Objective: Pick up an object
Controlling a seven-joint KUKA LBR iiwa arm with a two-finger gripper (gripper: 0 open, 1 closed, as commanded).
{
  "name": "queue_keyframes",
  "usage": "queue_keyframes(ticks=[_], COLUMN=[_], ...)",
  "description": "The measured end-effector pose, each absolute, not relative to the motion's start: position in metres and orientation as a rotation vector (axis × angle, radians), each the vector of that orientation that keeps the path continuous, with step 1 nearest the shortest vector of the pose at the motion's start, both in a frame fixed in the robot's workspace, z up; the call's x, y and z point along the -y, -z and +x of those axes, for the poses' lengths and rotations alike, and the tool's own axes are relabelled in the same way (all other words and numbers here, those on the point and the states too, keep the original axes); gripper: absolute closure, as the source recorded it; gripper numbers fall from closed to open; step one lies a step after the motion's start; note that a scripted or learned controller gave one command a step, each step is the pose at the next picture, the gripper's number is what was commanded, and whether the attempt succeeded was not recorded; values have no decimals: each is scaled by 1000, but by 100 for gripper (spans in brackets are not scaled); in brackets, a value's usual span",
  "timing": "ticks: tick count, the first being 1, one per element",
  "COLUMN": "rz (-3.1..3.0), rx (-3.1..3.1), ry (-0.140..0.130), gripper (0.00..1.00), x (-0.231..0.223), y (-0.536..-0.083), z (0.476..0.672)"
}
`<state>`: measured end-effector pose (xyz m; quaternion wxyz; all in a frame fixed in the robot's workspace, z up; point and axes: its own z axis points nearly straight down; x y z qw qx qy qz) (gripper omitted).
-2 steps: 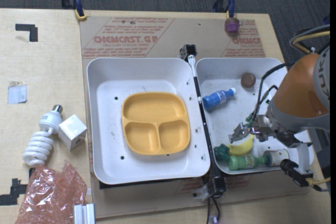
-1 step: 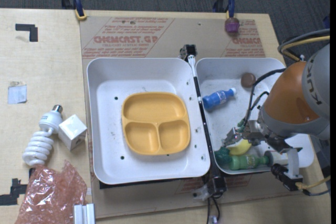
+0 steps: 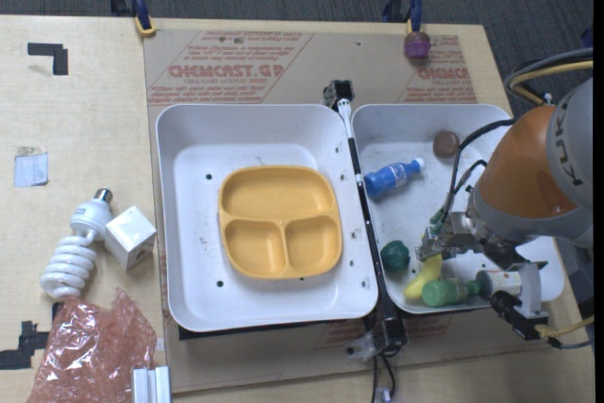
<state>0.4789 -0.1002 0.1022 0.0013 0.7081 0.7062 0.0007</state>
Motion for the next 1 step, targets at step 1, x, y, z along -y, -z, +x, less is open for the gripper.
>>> queue_keyframes(ticks=[1], rz=[2218], rx=[-2223], ry=[-1], gripper=[100], x=[31], y=[-192], z=[478])
